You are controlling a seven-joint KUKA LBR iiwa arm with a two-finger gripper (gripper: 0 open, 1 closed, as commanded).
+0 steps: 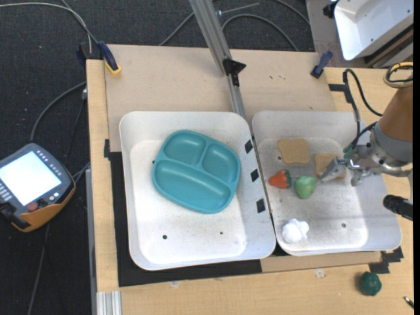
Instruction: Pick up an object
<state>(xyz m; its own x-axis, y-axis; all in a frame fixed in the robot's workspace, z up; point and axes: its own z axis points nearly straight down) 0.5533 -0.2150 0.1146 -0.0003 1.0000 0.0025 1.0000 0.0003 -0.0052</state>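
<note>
The camera view looks down on a bench [170, 77] with two white bins side by side. The left bin [141, 241] holds a teal divided plate [195, 170], tilted a little, with bare floor below and left of it. The right bin [377, 222] holds the loose things: a tan slice [293, 151] near the back, a smaller tan piece [323, 162] to its right, a red piece [280, 180] touching a green one [305, 188] mid-bin, and a white lump [295, 231] near the front rim. The bin's front right floor is open.

The arm [399, 126] reaches in over the right rim, and the gripper [341, 169] hangs low just beside the small tan piece, near the green one. Whether its jaws are apart or closed cannot be told, and nothing is seen between them.

No writing can be read. A metal pole [213, 35] slants down to the gap between the bins. Blue clamps [108, 58] sit at the bench's back corners, a handheld pendant [29, 186] lies on the floor at left, and a dark green ball [369, 283] rests on the bench before the right bin.
</note>
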